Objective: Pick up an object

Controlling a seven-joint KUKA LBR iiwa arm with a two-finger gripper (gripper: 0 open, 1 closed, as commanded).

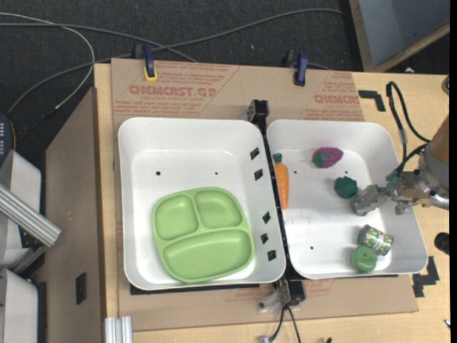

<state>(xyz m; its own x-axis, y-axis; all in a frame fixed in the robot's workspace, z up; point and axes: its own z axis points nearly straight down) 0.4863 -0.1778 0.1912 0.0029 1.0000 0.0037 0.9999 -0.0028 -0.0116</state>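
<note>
The right bin (307, 259) holds several small objects. An orange carrot (282, 183) lies along its left wall. A purple lump (327, 156) sits near the back, and a dark green piece (345, 186) rests in the middle. A silver and green can (375, 239) and a bright green ball (364, 259) lie at the front right. My gripper (363, 201) reaches in from the right, low over the bin floor, just right of and below the dark green piece. Nothing is visibly held.
The left bin (143, 148) contains a light green divided plate (203, 234). A black divider with clips (265, 191) runs between the bins. Cables (397, 120) hang near the right bin's far right corner. Blue clamps (300, 68) hold the cardboard at the back.
</note>
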